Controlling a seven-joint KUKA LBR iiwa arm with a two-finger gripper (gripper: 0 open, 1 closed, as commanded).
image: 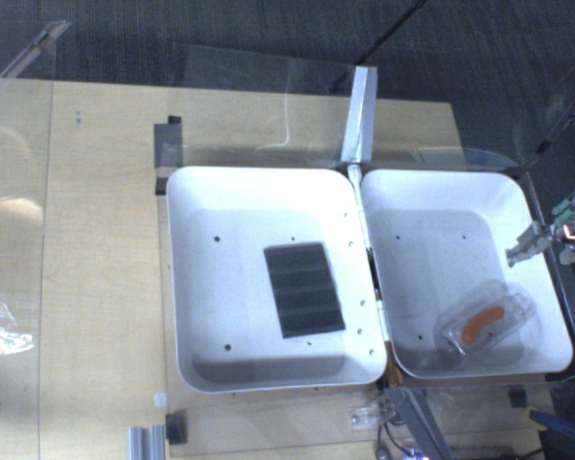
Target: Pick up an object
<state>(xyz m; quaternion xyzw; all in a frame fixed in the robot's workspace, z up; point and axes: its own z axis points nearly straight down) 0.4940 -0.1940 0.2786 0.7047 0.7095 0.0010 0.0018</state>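
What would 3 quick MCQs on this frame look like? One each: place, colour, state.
1. Where does the dark ribbed pad lie?
A. left bin
B. right bin
C. on the bench

2. What colour is the piece inside the clear plastic packet?
A. blue
B. orange
C. green

3. How is the packet lying?
A. on the right bin's floor
B. lifted above the bins
C. hanging over the bin's rim

Key: 1 A, the pad sits mid-floor of the left bin. 2 B, an orange shape shows through the plastic. 3 A, it rests in the near corner of the right bin, apart from the gripper at the right rim.
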